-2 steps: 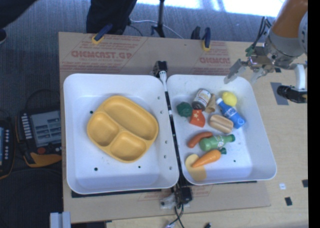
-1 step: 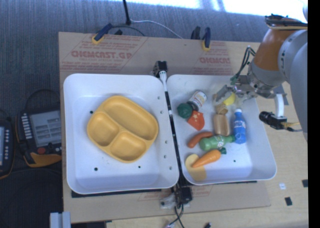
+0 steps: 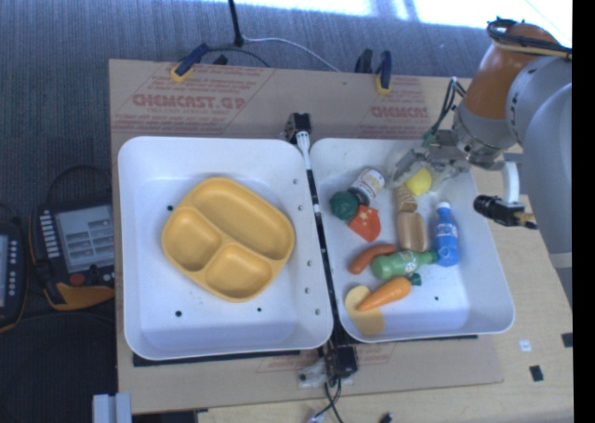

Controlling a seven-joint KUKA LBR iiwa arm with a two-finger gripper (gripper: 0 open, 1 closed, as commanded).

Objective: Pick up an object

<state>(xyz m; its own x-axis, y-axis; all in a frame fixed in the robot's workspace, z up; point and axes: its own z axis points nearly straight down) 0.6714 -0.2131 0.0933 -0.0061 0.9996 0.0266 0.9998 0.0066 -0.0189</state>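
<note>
Hovering over right bin (image 3: 483,314), far end | gripper (image 3: 426,163) fingers spread, nothing between them | yellow lemon-like piece (image 3: 419,180) directly beneath, touching brown bottle (image 3: 408,224) top | bottle's long axis runs toward near rim | judged: straight descent needed, crowding risky.

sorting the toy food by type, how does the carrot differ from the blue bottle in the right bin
The carrot is orange and tapered with a pointed tip; the blue bottle is blue with a white cap and straight sides. The carrot lies slantwise near the bin's front edge; the bottle lies further back, pointing front to back. Both lie flat in the right bin.
</note>
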